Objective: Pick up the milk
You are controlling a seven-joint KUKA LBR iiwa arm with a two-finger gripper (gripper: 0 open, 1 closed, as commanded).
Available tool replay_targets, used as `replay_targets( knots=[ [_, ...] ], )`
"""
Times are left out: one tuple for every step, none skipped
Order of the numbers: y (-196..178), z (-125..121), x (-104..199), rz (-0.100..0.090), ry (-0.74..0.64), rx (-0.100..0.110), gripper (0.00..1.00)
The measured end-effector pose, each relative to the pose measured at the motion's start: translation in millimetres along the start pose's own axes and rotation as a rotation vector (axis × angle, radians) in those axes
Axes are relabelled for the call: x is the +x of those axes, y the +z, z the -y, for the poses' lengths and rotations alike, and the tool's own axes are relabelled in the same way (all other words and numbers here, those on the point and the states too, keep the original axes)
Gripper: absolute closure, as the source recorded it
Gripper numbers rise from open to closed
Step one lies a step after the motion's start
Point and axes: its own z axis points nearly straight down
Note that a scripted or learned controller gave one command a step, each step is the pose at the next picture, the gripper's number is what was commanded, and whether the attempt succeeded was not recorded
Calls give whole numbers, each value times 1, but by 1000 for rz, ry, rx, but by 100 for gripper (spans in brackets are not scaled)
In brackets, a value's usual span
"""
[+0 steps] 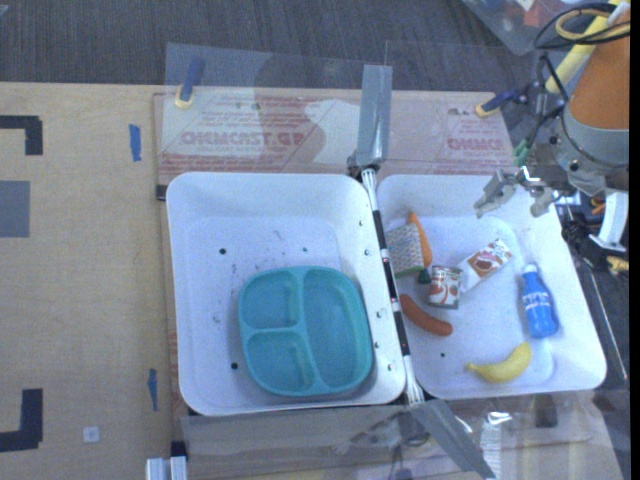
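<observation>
Tabletop (70, 268): pale wood surface carrying two shallow white bins side by side, with blue tape marks at nine o'clock.
Left bin (200, 218): white plastic tray holding a teal three-compartment plate (303, 332) toward its five o'clock corner.
Right bin (580, 358): white plastic tray holding all the small things.
Arm (600, 98): grey with an orange band, entering at two o'clock of the right bin; its upper part is cut off by the frame edge.
Claw (515, 190): hovers over the bin's one o'clock corner, its two grey fingers spread wide with nothing between them, well apart from the milk.
Blue bottle (538, 302): lies at three o'clock of the bin.
Yellow banana (503, 364): at five o'clock.
Milk (489, 260): small white carton with a red-brown label, lying on its side near the bin's centre, tilted toward two o'clock, just beside a small printed can (444, 286) at its eight o'clock.
Handling: probably light and toy-sized; thin walls may be slick and may dent. Judged best grip is across the carton's short width, clear of the can.
Other items: orange sausage (426, 317), an orange carrot (421, 239) and a grey scrubbing pad (404, 248) sit at nine o'clock.
Hard to make out: the carton's print is too small to read; whether it touches the can is unclear.
</observation>
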Motion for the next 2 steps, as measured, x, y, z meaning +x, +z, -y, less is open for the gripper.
replay_targets(
  knots=[
    [34, 16, -72, 0, -13, 0, 0],
    [105, 46, -67, -2, 111, -33, 0]
  ],
)
